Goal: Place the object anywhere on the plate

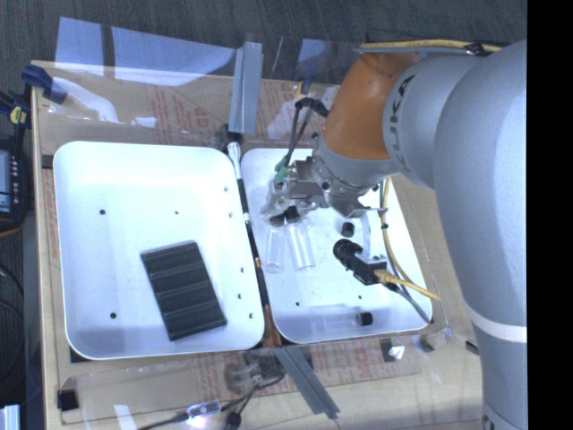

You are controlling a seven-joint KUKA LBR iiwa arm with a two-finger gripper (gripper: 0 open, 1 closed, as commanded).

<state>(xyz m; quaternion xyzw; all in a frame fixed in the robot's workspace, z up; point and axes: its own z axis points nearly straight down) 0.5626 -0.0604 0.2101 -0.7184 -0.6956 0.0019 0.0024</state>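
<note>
Over on the bench's left side we've got the dark ribbed plate [183,289] in the left bin [81,177], slanted, toward the front edge. In the right bin [309,287], two clear tubes [291,245] lie just in front of the gripper [291,200], long axes running back-to-front. A capped tube [336,316] sits nearer the front. We can't tell if the gripper's open or closed. The red print on the bench is unreadable.

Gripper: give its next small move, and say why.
Probably slide the gripper toward the capped clear tube lying by the right bin's lower rim: the gripper hangs open above that bin holding nothing, and the dark plate waits in the left bin.
</note>
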